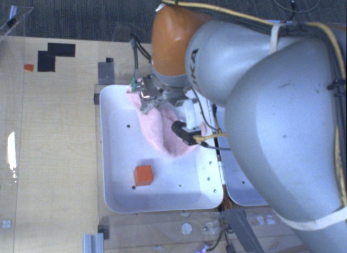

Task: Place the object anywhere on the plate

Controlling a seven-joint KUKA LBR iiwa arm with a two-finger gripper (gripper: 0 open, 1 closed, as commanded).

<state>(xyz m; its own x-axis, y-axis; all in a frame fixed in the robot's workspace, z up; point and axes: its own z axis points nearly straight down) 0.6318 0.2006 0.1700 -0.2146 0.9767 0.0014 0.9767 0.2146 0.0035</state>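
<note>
A small orange cube (143, 175) rests on the floor of the left white bin (116, 138), near its front left corner. A pale pink plate (162, 132) lies in the back half of the same bin, partly covered by the arm. My gripper (147, 95) hangs over the plate's back left edge, below the orange wrist band (172, 40). It is well behind the cube and apart from it. The arm hides the plate's right side.
The big grey arm covers most of the right bin (238, 189), of which a front left corner shows. A cable and a black connector (184, 132) hang over the plate. The wooden bench (49, 138) lies to the left, with black marks at the back.
</note>
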